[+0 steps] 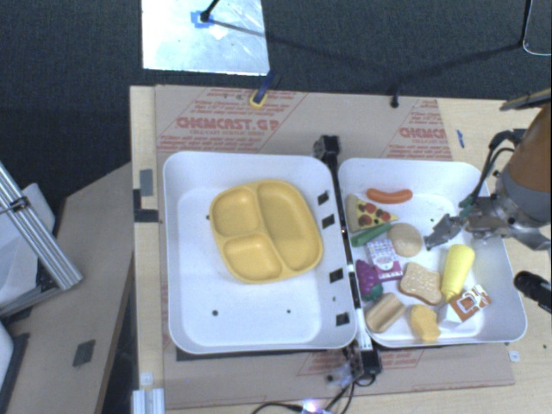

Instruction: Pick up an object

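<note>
Reaching in from the right, my tool hangs over the right bin, its dark fingers spread apart with nothing between them, tips just beside a pale round food piece.

Nearest in that bin lie a tan bun-shaped piece, a small yellow chunk and an orange-and-white packet. Behind them sit a slice of toy toast, a purple piece and a yellow corn cob, which leans just below my tool. A small printed white packet lies beside the round piece. Farther back are a pizza wedge with a green strip at its lower edge, and a red-orange sausage near the far wall. All the pieces crowd together, several touching.

The left bin holds a yellow three-compartment tray, lying tilted in it.

Both bins rest on a printed sheet on the table. My arm is cut off at the right edge.
</note>
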Tool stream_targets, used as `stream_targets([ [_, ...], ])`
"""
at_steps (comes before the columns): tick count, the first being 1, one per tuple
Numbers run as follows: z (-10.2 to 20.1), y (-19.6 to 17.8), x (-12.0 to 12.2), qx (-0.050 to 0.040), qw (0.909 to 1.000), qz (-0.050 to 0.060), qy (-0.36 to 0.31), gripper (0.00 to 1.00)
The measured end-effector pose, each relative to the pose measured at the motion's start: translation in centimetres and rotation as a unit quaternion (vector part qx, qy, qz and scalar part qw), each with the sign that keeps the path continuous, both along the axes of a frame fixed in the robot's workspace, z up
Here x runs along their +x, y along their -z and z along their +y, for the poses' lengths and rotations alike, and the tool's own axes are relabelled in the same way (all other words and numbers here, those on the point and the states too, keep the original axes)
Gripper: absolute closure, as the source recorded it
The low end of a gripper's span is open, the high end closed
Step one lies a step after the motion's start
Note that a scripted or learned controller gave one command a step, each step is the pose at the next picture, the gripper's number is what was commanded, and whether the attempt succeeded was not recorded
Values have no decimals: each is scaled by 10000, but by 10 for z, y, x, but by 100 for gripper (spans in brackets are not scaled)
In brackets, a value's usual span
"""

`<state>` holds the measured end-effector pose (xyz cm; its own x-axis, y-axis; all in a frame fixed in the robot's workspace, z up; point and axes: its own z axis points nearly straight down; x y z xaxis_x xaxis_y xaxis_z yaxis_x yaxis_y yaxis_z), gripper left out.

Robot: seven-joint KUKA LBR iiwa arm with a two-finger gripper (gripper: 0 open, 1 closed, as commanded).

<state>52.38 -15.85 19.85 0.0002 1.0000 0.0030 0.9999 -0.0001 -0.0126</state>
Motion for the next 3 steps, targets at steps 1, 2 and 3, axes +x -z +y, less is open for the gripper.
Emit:
stream_targets([
  [1, 0, -7, 3, -14, 10000, -67, -18, 0],
  [2, 8, 53, 6, -6, 10000, -44, -14, 0],
  [3, 14, 110, 5, -4, 10000, -79, -2, 0],
])
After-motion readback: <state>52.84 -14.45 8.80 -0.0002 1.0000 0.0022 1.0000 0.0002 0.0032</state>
